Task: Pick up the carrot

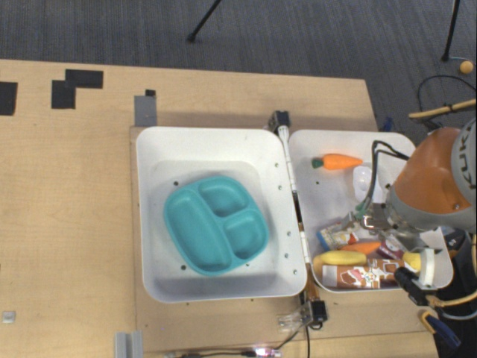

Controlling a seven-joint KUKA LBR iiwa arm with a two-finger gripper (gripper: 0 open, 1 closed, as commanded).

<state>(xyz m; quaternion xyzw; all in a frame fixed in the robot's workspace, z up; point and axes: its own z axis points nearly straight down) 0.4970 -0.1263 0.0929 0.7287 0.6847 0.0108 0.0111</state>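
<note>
The carrot [339,162], orange with a green stub at its left end, lies on its side near the far edge of the right bin [302,192]. My gripper [358,220] hangs low over the middle of that bin, nearer the camera than the carrot and apart from it. It sits just above a pile of small items. The grey wrist and orange band [431,179] hide the bin's right part.
A yellow banana [340,258], a brown packet [363,277] and a small colourful packet [335,237] lie under and in front of the gripper. A clear round thing [362,176] sits right of the carrot. The left bin [149,222] holds a teal divided plate [215,223].
</note>
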